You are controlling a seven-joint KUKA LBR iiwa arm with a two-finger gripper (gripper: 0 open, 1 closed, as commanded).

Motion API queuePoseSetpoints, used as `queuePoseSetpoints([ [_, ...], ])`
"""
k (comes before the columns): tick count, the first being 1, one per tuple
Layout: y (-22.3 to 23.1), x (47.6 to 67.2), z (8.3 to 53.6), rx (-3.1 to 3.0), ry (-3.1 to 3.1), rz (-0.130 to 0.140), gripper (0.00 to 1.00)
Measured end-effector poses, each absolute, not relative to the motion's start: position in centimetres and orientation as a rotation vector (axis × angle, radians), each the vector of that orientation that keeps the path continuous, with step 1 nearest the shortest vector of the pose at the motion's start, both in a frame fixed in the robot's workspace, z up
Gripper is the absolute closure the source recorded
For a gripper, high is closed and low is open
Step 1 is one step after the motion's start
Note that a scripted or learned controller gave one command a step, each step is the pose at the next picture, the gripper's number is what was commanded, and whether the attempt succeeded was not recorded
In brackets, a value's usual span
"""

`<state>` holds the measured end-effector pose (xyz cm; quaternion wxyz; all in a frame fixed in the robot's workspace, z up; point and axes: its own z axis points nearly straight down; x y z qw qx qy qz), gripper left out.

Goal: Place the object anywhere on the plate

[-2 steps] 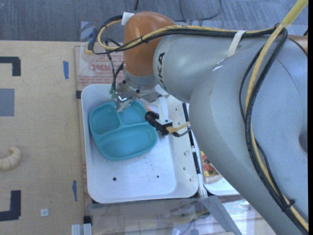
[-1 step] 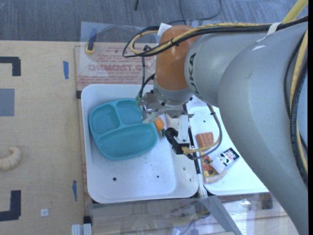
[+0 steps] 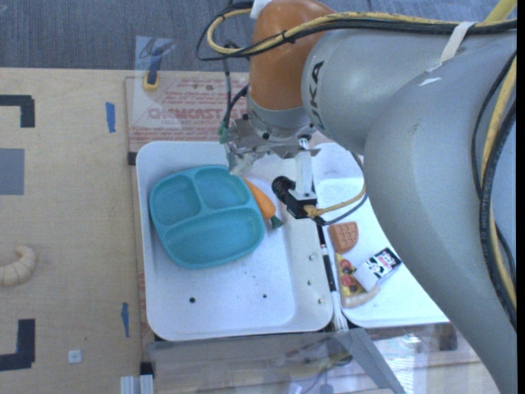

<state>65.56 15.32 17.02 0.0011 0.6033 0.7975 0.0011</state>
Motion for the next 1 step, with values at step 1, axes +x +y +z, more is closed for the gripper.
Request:
queuePoseSetpoints([
  [1, 13.23, 66.67, 12.95, 1.731, 2.621, 0.0, 1.0],
])
